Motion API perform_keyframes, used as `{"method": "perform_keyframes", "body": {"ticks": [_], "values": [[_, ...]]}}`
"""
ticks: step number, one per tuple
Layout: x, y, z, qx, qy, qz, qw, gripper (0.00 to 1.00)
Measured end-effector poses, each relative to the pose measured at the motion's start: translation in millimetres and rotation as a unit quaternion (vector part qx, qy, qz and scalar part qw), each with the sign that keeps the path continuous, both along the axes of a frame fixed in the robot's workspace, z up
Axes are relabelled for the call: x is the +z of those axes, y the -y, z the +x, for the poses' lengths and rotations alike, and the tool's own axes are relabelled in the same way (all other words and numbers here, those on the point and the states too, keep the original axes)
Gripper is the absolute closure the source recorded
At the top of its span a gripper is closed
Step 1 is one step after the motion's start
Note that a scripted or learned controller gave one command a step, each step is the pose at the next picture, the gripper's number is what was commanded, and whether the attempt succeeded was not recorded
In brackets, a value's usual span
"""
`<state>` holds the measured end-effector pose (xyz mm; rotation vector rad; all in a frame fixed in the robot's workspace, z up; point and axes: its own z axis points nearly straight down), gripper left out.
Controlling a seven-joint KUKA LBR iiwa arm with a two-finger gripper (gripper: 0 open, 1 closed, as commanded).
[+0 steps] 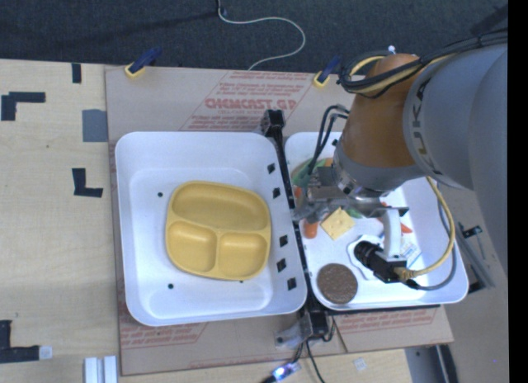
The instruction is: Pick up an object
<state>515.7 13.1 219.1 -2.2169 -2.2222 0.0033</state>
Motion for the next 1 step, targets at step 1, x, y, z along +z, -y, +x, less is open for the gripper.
{"method": "perform_keyframes", "body": {"ticks": [1], "values": [[2.4,1.6,19.2,0.000,0.001,-0.0003,1.0000,1.00]]}}
